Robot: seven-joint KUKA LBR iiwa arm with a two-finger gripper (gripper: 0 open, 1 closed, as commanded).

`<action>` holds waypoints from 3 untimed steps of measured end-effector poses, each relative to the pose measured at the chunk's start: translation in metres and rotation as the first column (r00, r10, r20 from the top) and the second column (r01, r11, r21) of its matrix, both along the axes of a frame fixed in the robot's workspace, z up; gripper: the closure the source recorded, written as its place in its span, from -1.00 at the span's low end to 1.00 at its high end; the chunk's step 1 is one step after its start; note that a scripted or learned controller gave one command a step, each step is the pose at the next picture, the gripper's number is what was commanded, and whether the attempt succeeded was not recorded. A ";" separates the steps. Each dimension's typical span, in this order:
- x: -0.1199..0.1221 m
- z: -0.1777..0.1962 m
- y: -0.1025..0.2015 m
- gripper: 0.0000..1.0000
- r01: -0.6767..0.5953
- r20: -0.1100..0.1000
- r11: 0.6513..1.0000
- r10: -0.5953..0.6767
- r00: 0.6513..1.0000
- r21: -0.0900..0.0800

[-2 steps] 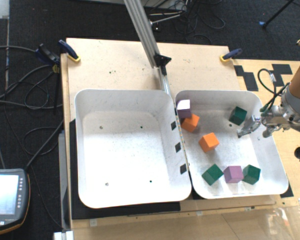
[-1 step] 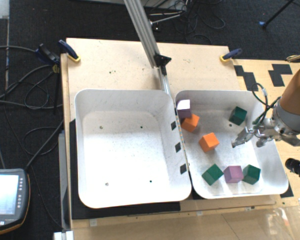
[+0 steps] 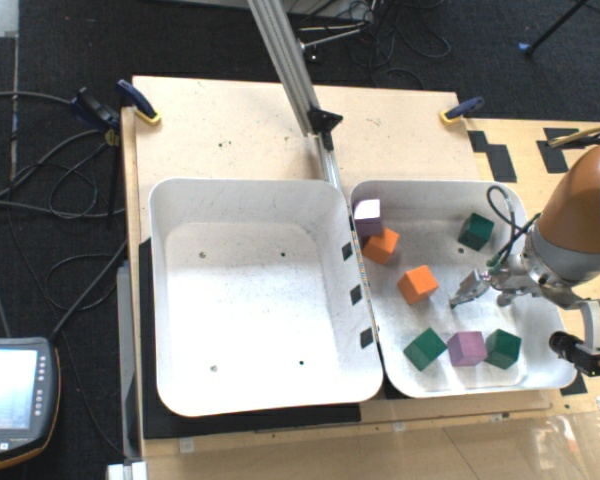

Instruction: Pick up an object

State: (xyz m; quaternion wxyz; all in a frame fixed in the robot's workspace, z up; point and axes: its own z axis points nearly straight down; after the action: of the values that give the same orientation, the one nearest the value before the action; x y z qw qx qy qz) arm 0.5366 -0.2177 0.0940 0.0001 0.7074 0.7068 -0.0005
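- The tool (image 3: 467, 290) hangs low inside the right bin (image 3: 435, 200), its small grey fingers pointing toward the bin's middle; whether they are spread or closed is too small and blurred to tell, and no object can be seen between them.
- Judged from that, the pick is not yet made: every block lies on the bin floor, so the grasp and the lift are both left to do.
- Nearest, just to the tool's left in the view, sits an orange cube (image 3: 417, 284), close but apparently not touching.
- Below the tool lie three blocks in a row: a purple cube (image 3: 467, 348) near beneath it, a dark green cube (image 3: 503, 348) just beside that, and another green cube (image 3: 425, 349) on the purple one's other side.
- Above the tool, apart from it, is a green block (image 3: 475, 231).
- Farther left, at the bin's wall, an orange block (image 3: 381, 245) sits beside a white-topped block (image 3: 367, 214).
- The arm (image 3: 576, 223) enters from the right, its orange band above the wrist, bent down and inward over the bin's right edge.
- Beyond, the left bin (image 3: 245, 193) rests on the same desk (image 3: 280, 123).
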 end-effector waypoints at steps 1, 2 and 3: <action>0.001 0.012 0.000 1.00 0.000 0.003 1.000 0.000 1.000 0.000; -0.002 0.054 0.004 1.00 -0.002 0.002 1.000 0.002 1.000 0.000; 0.003 0.117 0.005 1.00 -0.004 0.008 1.000 0.004 1.000 -0.002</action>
State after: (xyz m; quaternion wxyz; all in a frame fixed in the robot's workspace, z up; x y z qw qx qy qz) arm 0.5396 -0.2127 0.2113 0.0035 0.7059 0.7083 0.0015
